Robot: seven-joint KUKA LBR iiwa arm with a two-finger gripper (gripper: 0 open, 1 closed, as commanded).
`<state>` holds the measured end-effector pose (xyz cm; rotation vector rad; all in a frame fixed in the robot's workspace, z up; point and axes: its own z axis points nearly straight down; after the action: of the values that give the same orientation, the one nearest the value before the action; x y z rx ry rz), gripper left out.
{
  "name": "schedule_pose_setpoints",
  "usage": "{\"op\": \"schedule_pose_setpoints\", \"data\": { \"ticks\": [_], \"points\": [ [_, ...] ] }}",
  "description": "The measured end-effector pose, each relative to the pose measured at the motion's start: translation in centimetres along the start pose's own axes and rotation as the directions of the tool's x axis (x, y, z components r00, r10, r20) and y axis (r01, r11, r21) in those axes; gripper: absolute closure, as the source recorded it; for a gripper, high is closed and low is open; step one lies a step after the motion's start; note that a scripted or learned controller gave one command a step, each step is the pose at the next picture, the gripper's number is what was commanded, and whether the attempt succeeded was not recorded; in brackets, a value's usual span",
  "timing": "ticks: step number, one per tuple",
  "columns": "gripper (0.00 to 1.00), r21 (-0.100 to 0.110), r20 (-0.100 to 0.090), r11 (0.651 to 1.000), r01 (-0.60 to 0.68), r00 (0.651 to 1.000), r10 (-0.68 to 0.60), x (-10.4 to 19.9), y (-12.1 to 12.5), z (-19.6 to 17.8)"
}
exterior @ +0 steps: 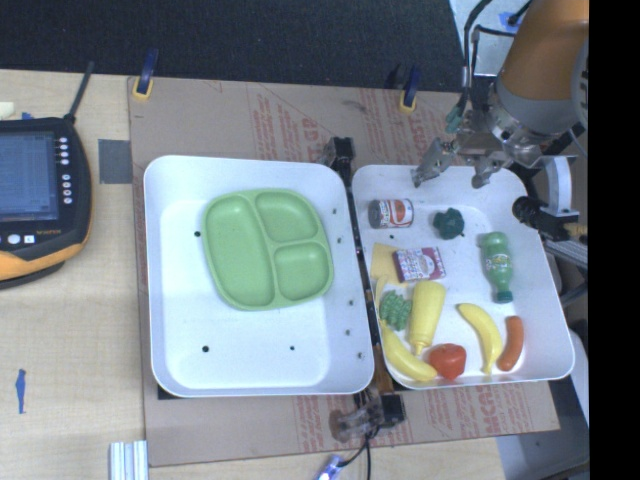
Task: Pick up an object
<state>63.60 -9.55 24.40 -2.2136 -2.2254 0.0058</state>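
- White plastic bins: two shallow ones side by side on a brown cardboard sheet (300,103); left bin (175,353), right bin (545,278).
- Green divided plate (268,248): three compartments, lying flat in the left bin, toward its far half.
- Gripper (456,173): hangs over the far edge of the right bin, its two fingers spread wide apart with nothing between them; grey wrist and orange band rise toward the upper right.
- Small can (391,213): red label, on its side in the far left part of the right bin, just below the gripper's left finger.
- Dark green lumpy item (449,223): right of the can, near the bin's far middle; kind cannot be told.
- Green bottle (496,264): lying along the right side of the bin, cap toward the near end.
- Small red-and-white packet (419,264): centre of the bin, beside a yellow flat piece (382,264) at the left wall.
- Yellow squeeze bottle (426,313): lying lengthwise, touching a green broccoli-like piece (395,311) on its left.
- Bananas: one (407,360) curving along the near left corner, another (483,333) toward the near right.
- Red tomato (447,359): at the near edge, between the two bananas.
- Sausage (511,342): reddish orange, just right of the second banana.
- Handheld control pendant (35,193): orange and grey with a screen, on the bench well left of the bins.
- Blue clamps (146,73): at the cardboard's far edge.
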Motion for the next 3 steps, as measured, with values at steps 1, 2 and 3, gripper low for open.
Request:
{"op": "schedule_pose_setpoints", "data": {
  "ticks": [1, 2, 3],
  "points": [
    [0.00, 0.003, 0.001, 1.000, 0.001, 1.000, -0.001, 2.1, 2.0, 4.3],
    [0.00, -0.015, 0.001, 1.000, -0.002, 1.000, 0.002, -0.1, 2.5, 12.5],
    [0.00, -0.019, 0.001, 1.000, -0.002, 1.000, 0.002, 0.0, 2.6, 13.0]
  ]
}}
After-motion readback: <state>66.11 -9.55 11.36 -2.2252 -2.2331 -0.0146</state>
